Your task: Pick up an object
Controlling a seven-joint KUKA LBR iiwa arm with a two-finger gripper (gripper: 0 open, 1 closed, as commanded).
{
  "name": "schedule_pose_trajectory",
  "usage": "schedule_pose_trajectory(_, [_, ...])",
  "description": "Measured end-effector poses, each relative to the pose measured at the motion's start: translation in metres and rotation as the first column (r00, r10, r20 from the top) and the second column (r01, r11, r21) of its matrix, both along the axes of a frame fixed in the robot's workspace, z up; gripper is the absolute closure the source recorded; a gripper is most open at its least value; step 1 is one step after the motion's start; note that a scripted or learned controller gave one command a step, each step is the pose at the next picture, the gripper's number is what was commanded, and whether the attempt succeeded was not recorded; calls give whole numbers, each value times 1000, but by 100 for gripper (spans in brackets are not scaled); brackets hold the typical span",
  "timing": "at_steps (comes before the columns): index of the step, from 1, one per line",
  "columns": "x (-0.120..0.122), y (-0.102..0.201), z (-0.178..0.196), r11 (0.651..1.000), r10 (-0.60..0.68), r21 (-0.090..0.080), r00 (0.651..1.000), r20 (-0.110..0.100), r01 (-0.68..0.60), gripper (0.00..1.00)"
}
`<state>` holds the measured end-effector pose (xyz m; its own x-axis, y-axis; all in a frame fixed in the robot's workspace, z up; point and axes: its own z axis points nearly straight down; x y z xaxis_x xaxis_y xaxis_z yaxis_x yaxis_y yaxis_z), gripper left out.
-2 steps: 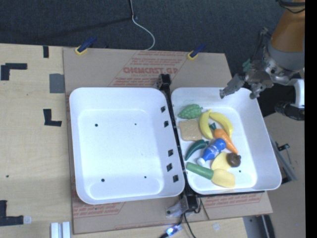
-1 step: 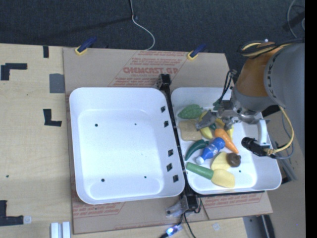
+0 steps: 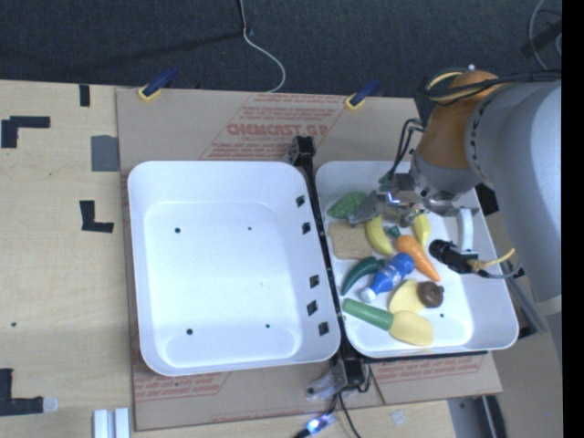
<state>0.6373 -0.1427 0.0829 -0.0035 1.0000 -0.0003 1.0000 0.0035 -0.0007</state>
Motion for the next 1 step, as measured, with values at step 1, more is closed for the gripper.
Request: schedule_pose_trajectory(1, [18, 27, 1, 1000, 2, 1, 1000, 0, -2, 0])
